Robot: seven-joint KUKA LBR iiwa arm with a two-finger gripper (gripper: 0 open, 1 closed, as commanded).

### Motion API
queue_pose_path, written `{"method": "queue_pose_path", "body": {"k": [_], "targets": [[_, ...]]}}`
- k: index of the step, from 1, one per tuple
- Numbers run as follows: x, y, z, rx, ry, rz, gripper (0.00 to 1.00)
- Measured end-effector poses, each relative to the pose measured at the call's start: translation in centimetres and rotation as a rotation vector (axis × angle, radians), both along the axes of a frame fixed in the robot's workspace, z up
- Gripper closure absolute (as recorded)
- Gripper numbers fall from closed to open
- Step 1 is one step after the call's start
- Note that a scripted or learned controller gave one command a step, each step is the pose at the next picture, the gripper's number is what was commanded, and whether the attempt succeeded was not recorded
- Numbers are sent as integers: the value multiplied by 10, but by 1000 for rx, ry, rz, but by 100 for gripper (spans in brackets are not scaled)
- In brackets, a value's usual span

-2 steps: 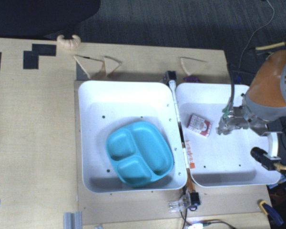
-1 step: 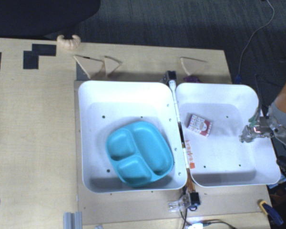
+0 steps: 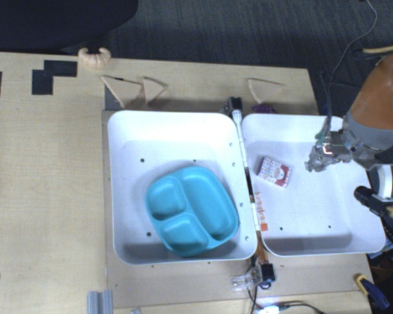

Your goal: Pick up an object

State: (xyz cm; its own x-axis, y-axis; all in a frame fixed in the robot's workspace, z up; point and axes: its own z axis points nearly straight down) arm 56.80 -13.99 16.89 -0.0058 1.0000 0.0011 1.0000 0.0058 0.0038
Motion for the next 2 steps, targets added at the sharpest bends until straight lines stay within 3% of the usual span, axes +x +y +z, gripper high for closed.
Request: {"method": "queue_pose_path", "body": {"k": [1,2], "targets": [[-2,-67,-19,-3,0,-2,100],[-2,-66,-19,-2,0,-1,0]]}}
